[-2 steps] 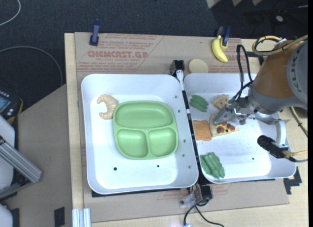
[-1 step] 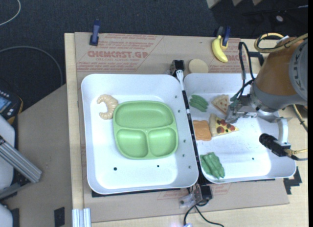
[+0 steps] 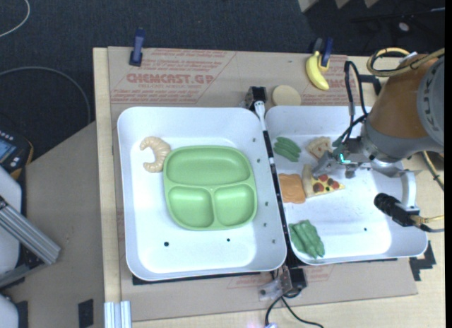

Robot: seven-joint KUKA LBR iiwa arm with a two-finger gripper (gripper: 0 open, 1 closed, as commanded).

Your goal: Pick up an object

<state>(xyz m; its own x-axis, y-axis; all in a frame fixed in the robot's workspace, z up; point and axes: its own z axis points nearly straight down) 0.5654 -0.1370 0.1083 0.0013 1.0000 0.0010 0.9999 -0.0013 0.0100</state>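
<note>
Hovering low in the right white bin (image 3: pixel 367 245), the two-finger gripper (image 3: pixel 326 166) sits just above a flat pizza-slice toy (image 3: pixel 325 184); whether they touch, cannot tell. One orange bread-like block (image 3: pixel 292 188) lies beside it. Two green leafy pieces (image 3: pixel 287 148) (image 3: pixel 308 238) flank them. Left bin (image 3: pixel 141 235): one green divided tray (image 3: pixel 210 186), one tan croissant (image 3: pixel 155 153).

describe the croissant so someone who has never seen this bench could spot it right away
Start at the left white bin, the one holding the green divided plate. The croissant lies just off the plate's upper left corner, on the bin floor. It is the one tan, curled, crescent-shaped piece there, pale against the green plate beside it.
</note>
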